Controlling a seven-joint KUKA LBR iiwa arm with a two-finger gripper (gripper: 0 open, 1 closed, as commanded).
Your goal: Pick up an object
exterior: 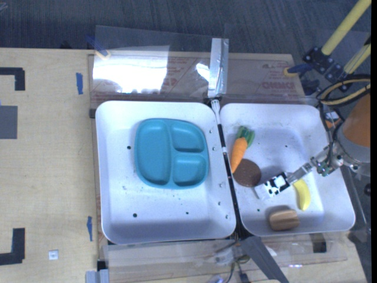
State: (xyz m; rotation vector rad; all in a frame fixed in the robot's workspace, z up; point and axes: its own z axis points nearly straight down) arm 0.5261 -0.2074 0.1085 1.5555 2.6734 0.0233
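One smooth blue sectioned plate (172, 152)

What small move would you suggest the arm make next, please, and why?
Probably shift the gripper slightly toward the brown disc and lower it: it hovers in the right bin between that disc, the banana and the bread roll, holding nothing visible.

lab | wooden bench (47, 175) | taped white bins (112, 217) | cables (344, 90)

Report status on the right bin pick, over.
Gripper low in right bin, fingers unreadable. Nothing seen held. Brown disc beside it, banana and bread roll close, carrot farther.
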